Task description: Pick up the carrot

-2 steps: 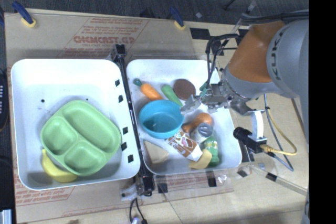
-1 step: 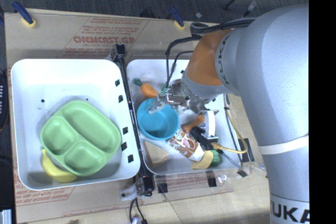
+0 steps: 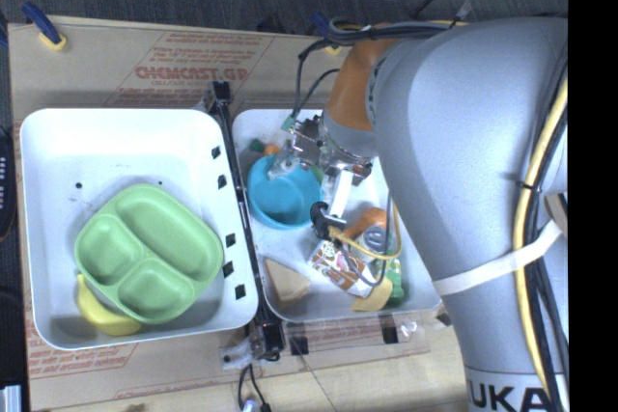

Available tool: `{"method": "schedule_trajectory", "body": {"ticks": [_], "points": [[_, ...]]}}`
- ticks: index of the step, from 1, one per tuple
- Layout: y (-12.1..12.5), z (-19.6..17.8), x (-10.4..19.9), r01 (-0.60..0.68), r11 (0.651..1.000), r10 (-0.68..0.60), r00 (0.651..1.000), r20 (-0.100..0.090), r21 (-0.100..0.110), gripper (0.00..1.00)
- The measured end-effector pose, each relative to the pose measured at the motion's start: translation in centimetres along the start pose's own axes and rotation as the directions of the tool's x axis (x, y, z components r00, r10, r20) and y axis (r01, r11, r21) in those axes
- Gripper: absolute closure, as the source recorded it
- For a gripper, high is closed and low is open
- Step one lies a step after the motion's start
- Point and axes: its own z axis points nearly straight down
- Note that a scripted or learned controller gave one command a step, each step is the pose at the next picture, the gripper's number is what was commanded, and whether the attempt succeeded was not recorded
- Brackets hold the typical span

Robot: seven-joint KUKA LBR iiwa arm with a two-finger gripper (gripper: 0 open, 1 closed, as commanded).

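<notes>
My gripper [image 3: 316, 180] hangs low over the right bin [image 3: 253, 125], at the right rim of a blue bowl [image 3: 278, 196]. A small orange piece with a green end [image 3: 267, 149] lies at the bin's far left, just behind the bowl and mostly hidden by it; it looks like the carrot. A larger rounded orange thing [image 3: 370, 225] sits right of the gripper, half covered by cables. I see nothing held in the gripper.
A printed snack packet [image 3: 338, 265], a tan wedge [image 3: 287, 278] and a yellow-and-green item [image 3: 384, 292] crowd the right bin's near side. The left bin [image 3: 58, 140] holds a green divided plate [image 3: 150, 251] over a yellow object [image 3: 99, 314]. The bulky grey arm [image 3: 463, 178] covers the right bin's right side.
</notes>
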Motion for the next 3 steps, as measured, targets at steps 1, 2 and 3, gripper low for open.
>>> {"method": "schedule_trajectory", "body": {"ticks": [1,2,3], "points": [[0.6,-0.1,-0.7,0.250,0.968,-0.250,0.968,-0.008,0.005,0.00],[2.6,-2.9,-4.6,0.462,0.887,-0.462,0.887,-0.006,-0.002,0.00],[1.5,-1.2,-10.7,0.803,0.595,-0.803,0.595,-0.007,0.000,0.00]]}}
